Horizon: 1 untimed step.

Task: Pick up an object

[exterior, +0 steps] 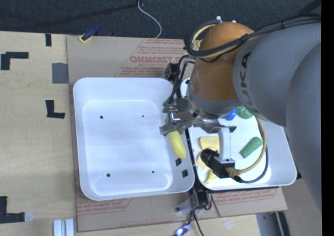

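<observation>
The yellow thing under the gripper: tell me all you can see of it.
The yellow object is long, smooth and banana-like, perhaps plastic. It hangs tilted over the right edge of the left bin, its upper end up at the gripper, its lower end free. Whether the gripper truly has it, I cannot tell.

White bins [88, 125], yellow banana-like piece [177, 144], green block [251, 146], blue piece [243, 113], orange-banded grey arm [282, 68]
</observation>
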{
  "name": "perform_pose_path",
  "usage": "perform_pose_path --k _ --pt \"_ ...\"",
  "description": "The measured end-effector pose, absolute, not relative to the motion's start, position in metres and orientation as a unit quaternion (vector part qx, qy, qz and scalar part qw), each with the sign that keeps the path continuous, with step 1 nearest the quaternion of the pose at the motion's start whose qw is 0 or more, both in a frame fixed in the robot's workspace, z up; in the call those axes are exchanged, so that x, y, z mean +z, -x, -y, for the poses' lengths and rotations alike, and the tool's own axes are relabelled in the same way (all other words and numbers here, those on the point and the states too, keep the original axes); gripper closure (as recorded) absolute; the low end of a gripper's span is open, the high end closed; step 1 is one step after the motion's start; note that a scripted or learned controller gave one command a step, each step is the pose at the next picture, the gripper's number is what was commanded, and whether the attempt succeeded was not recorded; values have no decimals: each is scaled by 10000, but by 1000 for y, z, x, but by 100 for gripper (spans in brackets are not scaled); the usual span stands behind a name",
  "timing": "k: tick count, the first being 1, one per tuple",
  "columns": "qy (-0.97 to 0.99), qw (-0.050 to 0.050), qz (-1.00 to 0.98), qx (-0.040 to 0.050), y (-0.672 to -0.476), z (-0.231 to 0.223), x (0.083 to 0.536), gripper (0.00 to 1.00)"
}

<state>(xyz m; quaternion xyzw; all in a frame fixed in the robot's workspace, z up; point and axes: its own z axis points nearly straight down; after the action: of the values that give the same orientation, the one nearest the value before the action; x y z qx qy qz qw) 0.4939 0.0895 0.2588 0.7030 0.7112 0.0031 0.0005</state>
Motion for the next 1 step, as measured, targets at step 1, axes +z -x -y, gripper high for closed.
perform_pose_path --k 1 --pt "-7053 -9 -7089 -6 -483 -115 265 100"
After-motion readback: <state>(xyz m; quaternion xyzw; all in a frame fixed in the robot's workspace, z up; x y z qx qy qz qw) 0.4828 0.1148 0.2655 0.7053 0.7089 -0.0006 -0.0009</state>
